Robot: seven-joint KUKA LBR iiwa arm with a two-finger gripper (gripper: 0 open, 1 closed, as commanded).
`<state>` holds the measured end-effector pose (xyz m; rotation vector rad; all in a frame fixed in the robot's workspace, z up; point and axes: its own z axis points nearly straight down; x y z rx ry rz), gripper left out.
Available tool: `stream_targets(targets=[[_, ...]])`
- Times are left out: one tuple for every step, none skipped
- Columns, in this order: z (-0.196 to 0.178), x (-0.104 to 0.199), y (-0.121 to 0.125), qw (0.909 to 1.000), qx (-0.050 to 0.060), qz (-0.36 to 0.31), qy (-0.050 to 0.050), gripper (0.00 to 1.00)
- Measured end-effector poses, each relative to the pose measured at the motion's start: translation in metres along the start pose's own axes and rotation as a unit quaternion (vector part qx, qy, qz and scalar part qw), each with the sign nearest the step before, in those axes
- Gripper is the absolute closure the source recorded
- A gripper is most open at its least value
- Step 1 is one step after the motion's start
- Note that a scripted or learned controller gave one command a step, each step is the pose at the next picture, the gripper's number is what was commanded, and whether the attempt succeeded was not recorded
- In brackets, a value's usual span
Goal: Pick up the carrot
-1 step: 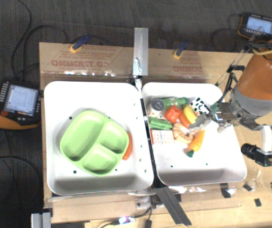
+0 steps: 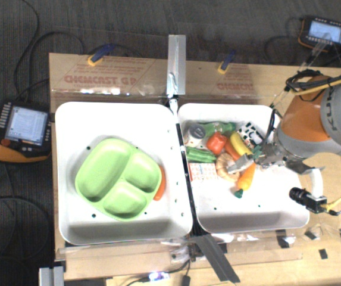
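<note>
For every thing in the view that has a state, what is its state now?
gripper: low in the right bin, at the carrot's upper end
carrot: lying tilted on the right bin floor
green plate: tilted in the left bin
toy pile: heaped in the right bin

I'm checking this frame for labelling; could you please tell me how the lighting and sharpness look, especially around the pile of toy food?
In the camera view the light is even and soft, with only faint shadows under the green plate. The white bins are bright, nearly washed out. The whole frame is slightly soft, so the claw by the carrot blurs into the pile.
</note>
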<state>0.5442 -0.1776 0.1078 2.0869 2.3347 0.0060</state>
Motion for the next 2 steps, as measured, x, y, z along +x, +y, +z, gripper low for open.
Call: stream_targets(targets=[[-0.008,0.002,0.000,1.0000,0.001,-0.001,0.001,1.00],[-0.079,0.087,0.029,0.9988,0.006,0.048,0.002,1.00]])
